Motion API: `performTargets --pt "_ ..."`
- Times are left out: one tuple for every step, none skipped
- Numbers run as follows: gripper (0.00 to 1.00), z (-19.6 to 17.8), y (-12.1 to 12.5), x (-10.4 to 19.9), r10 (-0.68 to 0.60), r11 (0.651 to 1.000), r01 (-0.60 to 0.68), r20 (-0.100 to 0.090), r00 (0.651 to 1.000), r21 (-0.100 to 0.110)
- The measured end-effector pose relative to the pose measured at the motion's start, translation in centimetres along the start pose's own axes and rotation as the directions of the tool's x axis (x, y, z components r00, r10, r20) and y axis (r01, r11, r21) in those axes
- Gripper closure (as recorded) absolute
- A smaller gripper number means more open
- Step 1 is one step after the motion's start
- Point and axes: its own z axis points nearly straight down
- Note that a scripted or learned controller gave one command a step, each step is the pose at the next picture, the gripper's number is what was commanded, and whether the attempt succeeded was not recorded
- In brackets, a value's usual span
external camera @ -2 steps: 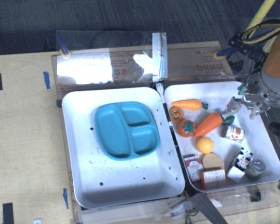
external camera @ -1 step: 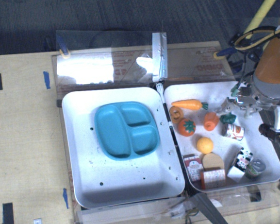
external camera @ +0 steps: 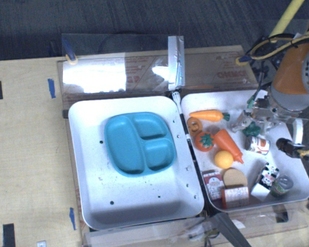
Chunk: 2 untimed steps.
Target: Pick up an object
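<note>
The right bin [external camera: 302, 188] holds several toy foods. A small carrot [external camera: 206, 116] lies near the back, and a larger carrot [external camera: 229, 145] slants across the middle. Beside them are a tomato [external camera: 204, 141], an orange ball [external camera: 224, 159], a round bread slice [external camera: 235, 177] and a red-labelled can [external camera: 235, 195]. My gripper [external camera: 254, 122] hangs low over the bin's back right part. Directly under it are a green object [external camera: 251, 130] and a red and white can [external camera: 261, 146]. Whether it holds anything is hidden by its own body.
The left bin [external camera: 88, 169] carries a blue divided plate [external camera: 140, 142]. A black and white item [external camera: 267, 175] and a dark round lid [external camera: 281, 185] sit at the right bin's front corner. A clear panel [external camera: 117, 69] stands behind the bins. Yellow and black cables [external camera: 268, 43] hang by the arm.
</note>
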Motion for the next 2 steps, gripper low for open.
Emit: performTargets --pt "1.00 -1.1 0.1 -0.5 0.003 1.000 -0.003 0.010 1.000 -0.006" --pt "1.00 -12.3 5.6 2.3 0.161 0.987 -0.160 0.010 0.987 -0.009"
